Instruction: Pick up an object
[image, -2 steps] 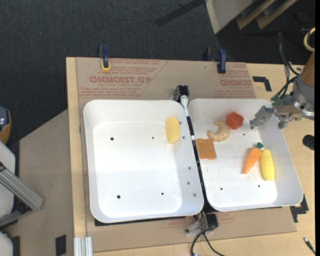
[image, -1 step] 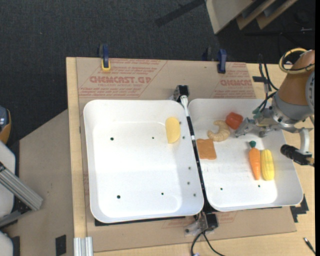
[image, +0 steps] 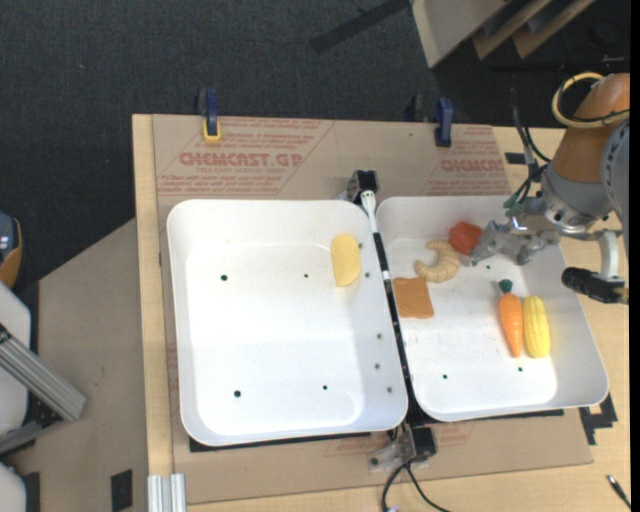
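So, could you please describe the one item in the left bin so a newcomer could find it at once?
Start at the left shallow white bin. Near its upper right corner, beside the divider between the bins, lies a pale yellow oval piece. It is alone there; the orange carrot and yellow corn cob lie in the right bin.

The scene was recorded by a single fixed camera, set above the table (image: 300, 150) and tilted down at a slant. The table was seen whole from a middling height, its far edge lying toward the top of the frame. The two white bins were centred: the left bin (image: 200, 330) and the right bin (image: 570, 380) were both taken in fully. Dark floor was included beyond the table's far edge. The arm (image: 590, 150) was caught entering from the right of the bins.
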